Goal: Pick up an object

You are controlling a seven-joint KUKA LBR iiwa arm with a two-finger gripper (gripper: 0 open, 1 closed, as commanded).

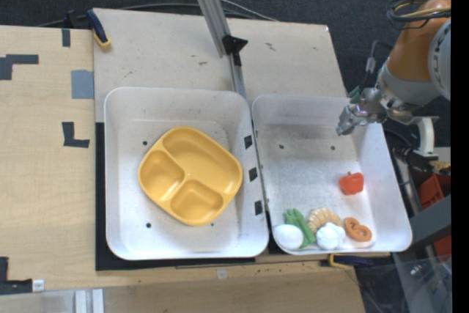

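Gripper (344,127) sits over the upper right part of the right bin (308,113), near its far wall. Can't tell how far open it is – too small and foreshortened – and nothing is visible in it.

Candidates all lie in the right bin's near half:
- red piece (352,183) – alone near the right wall, well apart from the rest, closest to the gripper
- green piece (297,222), tan ridged piece (322,216), orange ring (358,230), and two white lumps (289,236) (330,235) – bunched along the near wall, several touching

Handling, as a guess: these look like small toy food, so light and fairly stiff, probably smooth plastic – may squirt out of a pinch if gripped off-centre. The red piece is the best target: clear space on all sides, so the fingers can straddle its middle. The white lumps look rounded and sit against neighbours and the wall – poor access, likely to roll. The ring lies flat, so there's little height to grab.

Count:
- 2 bins
- 1 yellow tray (190,175), three compartments, in the left bin (176,102)
- 1 red, 1 green, 1 tan, 1 orange ring, 2 white – 6 small items
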